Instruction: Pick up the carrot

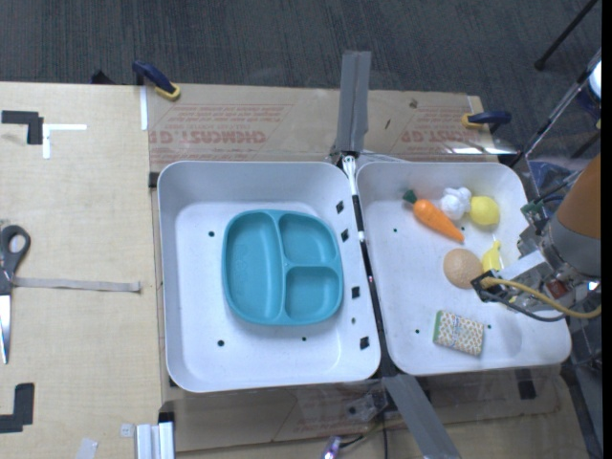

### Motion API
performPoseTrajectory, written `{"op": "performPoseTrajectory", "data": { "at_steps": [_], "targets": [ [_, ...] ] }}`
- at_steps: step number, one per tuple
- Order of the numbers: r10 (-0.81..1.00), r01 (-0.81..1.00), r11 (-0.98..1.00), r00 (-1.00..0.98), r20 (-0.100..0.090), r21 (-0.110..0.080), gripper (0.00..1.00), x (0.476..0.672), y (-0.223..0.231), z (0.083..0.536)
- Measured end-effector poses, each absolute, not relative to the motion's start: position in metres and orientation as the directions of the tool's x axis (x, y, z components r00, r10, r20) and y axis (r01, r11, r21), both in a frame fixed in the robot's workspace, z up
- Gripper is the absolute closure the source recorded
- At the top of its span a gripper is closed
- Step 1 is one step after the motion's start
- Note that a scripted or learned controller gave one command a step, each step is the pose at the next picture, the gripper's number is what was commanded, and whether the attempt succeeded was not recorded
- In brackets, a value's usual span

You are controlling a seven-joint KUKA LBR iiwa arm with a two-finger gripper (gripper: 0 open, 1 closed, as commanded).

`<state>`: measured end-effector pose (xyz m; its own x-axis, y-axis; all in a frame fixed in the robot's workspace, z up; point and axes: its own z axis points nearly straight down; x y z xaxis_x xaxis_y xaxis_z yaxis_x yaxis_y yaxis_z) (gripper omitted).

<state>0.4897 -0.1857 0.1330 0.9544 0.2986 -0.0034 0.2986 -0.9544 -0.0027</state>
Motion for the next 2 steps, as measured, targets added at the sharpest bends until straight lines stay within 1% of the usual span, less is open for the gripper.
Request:
{"op": "performPoseTrajectory", "data": {
  "at_steps": [1, 2],
  "targets": [
    [0.204, 0.204, -0.979, 0.979, -0.002, 0.001, 1.0, 0.479, -0.189, 0.289],
    [0.206, 0.206, -0.979, 0.979, -0.002, 0.002, 1.0, 0.525, -0.22, 0.379]
  ]
}}
